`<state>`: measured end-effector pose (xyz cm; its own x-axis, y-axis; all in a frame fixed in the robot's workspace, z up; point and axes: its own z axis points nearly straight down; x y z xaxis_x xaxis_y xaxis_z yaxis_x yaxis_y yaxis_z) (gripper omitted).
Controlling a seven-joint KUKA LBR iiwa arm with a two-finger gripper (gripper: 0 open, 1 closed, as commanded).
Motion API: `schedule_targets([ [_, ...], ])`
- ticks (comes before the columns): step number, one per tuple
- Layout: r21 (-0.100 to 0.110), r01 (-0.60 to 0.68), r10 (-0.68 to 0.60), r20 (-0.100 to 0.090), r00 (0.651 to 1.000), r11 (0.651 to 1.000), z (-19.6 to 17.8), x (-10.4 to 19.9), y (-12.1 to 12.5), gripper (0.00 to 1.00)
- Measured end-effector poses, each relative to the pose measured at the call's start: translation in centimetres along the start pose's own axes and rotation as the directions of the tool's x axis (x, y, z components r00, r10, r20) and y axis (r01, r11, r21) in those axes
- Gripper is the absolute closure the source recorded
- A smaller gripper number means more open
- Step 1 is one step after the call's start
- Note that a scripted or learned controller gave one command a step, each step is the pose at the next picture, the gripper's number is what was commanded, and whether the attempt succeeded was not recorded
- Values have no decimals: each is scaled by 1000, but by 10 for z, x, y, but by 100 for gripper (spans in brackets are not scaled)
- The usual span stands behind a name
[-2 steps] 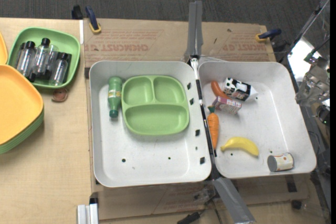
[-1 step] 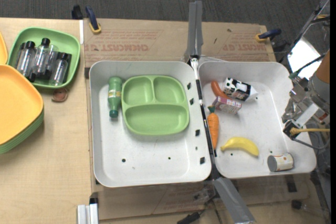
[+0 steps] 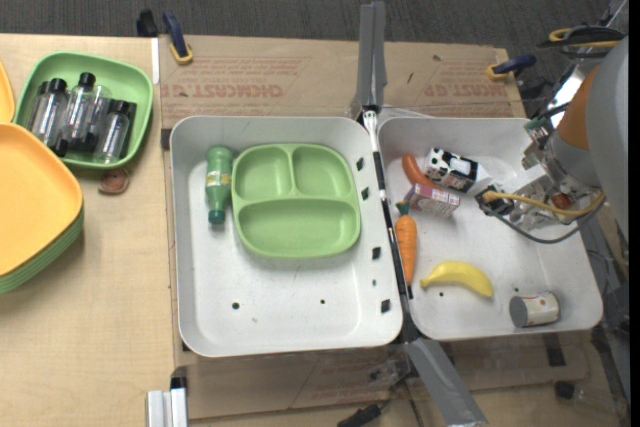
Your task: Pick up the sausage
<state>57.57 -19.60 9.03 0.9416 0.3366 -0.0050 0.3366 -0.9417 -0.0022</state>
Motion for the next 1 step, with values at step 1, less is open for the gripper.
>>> schedule_targets([
  [1, 1, 121, -121, -1, 993, 993, -25, -64, 5, 100],
])
